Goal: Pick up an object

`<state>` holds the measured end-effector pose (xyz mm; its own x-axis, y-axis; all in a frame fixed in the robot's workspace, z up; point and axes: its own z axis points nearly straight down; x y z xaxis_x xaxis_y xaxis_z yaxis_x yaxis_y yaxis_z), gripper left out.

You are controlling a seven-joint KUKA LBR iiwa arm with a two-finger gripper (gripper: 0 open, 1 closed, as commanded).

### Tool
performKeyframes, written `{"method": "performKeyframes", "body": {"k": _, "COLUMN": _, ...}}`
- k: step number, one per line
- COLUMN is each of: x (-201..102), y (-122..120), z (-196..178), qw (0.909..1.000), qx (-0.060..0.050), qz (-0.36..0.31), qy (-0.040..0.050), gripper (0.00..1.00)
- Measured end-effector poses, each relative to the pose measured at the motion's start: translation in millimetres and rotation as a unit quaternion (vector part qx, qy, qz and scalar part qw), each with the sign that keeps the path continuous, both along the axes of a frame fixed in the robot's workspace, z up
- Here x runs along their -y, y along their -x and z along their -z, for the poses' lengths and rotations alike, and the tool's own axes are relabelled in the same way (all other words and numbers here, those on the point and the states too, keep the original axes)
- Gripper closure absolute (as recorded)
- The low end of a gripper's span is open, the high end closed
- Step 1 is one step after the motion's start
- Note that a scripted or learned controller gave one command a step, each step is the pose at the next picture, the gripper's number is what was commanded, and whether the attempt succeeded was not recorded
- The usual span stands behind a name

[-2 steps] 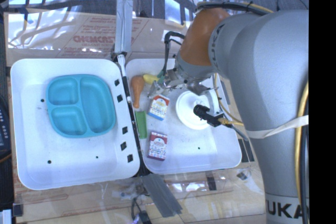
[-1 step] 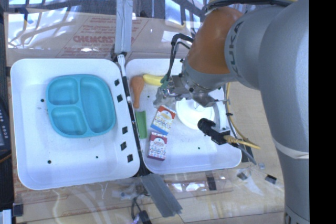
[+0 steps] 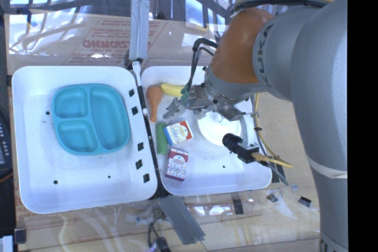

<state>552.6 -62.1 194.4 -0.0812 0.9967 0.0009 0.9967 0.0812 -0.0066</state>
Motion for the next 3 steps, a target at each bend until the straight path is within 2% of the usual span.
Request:
{"method": "performKeyframes", "body": {"k": 1, "x": 52, "y": 17, "z": 103, "qw": 0.9977, "qx": 0.001, "qz": -0.068, "qy": -0.0008, "gripper": 0.00}}
{"method": "performKeyframes", "body": {"k": 2, "x": 88, "y": -13, "z": 104, "qw": 0.9761, "qx": 0.002, "qz": -0.217, "qy": -0.0007, "gripper": 0.00}}
{"method": "performKeyframes", "body": {"k": 3, "x": 75, "y": -78, "z": 104, "qw": 0.9729, "qx": 0.003, "qz": -0.231, "qy": -0.0008, "gripper": 0.00}}
